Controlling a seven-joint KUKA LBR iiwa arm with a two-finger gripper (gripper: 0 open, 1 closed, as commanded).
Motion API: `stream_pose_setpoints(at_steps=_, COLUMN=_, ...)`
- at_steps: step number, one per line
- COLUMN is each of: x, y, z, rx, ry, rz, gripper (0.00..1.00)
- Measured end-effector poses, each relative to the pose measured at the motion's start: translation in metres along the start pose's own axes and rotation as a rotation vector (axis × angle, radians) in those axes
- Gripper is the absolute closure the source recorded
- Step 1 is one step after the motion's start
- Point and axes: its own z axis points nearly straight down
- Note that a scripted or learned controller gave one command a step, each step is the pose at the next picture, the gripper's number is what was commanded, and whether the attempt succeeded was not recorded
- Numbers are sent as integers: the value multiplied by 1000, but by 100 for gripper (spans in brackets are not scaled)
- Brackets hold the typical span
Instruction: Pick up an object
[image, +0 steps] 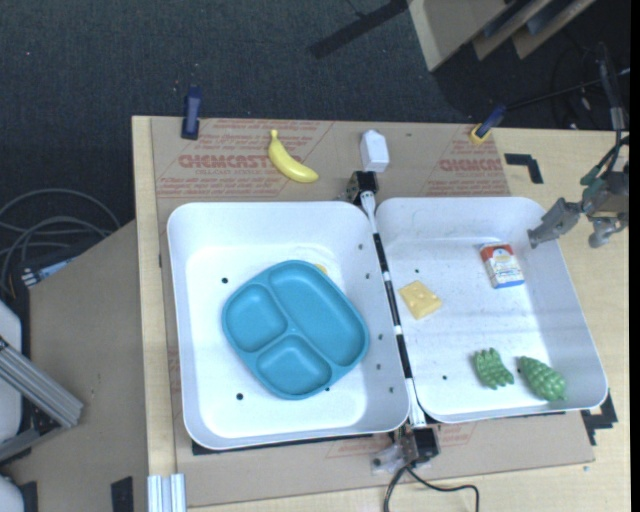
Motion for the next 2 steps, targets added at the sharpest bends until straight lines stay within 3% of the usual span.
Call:
stream_pose_setpoints(at_steps=1, x=4, y=8, z=133, rx=3, ry=1, rz=1, gripper=0)
stream_pose_setpoints(at_steps=2, x=16, y=47, z=194, rx=-7, ry=-3, rz=0, gripper=0)
